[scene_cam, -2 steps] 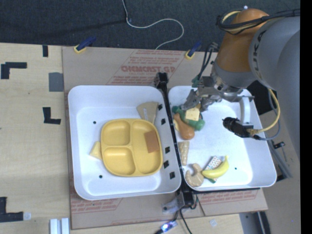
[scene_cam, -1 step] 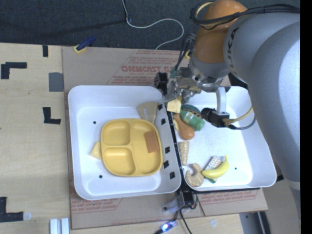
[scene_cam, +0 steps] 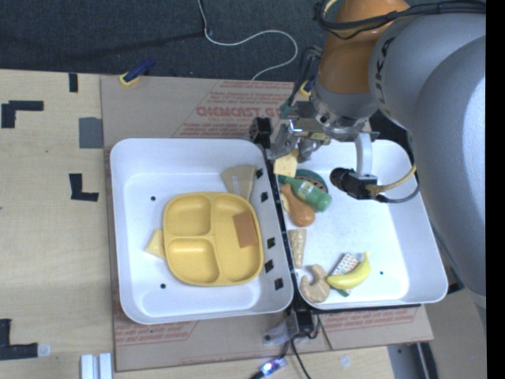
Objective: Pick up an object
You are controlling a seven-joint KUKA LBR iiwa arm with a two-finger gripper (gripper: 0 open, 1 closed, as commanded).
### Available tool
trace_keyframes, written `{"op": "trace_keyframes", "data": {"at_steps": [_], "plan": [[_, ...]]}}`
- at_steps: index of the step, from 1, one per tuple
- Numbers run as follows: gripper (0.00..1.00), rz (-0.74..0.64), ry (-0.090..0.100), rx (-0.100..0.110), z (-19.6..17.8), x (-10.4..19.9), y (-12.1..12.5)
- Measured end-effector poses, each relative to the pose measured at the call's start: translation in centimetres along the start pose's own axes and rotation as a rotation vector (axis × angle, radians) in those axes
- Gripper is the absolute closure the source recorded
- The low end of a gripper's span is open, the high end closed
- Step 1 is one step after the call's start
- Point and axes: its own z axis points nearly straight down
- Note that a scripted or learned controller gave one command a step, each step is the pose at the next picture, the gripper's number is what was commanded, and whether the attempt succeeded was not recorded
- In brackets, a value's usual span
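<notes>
Your gripper hangs over the upper left corner of the right bin, close against the shared edge where the 2 bins meet. You cannot tell from this slant whether it is spread or pressed together, and nothing shows pinched in it. Just below it lies a small yellow wedge. Next down are a green object and an orange-brown object, touching each other, all 3 crowded along that left wall. Further down the same wall sits a pale ribbed piece. At the bin's lower edge a tan lump lies beside a banana, and a small striped piece touches the banana's upper side. The middle and right of this bin's floor are bare white, so your open room lies there, away from the divider. In the left bin, a yellow divided plate takes up most of the floor, with a brown slab lying on its right compartment. A beige wedge sits at the plate's upper right, near the divider, and a pale yellow piece pokes out from its left rim. Bare floor runs along that bin's upper and left edges. Both bins rest on a sheet of cardboard.
</notes>
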Motion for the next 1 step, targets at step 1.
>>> {"op": "trace_keyframes", "data": {"at_steps": [1], "plan": [[1.0, 0.002, -0.002, 0.003, 1.97, 0.37, 0.05]]}}
